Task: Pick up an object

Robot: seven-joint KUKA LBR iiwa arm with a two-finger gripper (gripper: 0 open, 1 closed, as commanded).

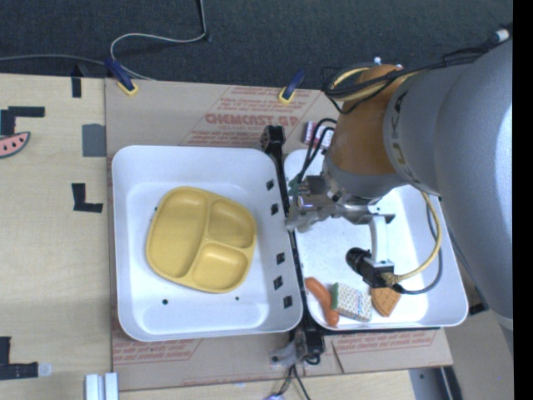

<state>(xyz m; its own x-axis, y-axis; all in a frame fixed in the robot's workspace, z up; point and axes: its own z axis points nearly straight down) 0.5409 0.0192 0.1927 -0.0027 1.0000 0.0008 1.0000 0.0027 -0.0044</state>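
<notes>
My gripper (306,208) hangs over the left side of the right bin (433,307), close to the divider between the bins. The wrist hides its fingers. Along that bin's front edge lie an orange carrot-like piece (321,298), a pale speckled block (353,302) and a tan wedge (385,300), all nearer the camera than the gripper. Nothing shows between the fingers.
The left bin (141,307) holds a yellow divided plate (201,239). Black clips run down the divider (278,223) between the bins. My grey arm with its orange band covers the back and right of the right bin.
</notes>
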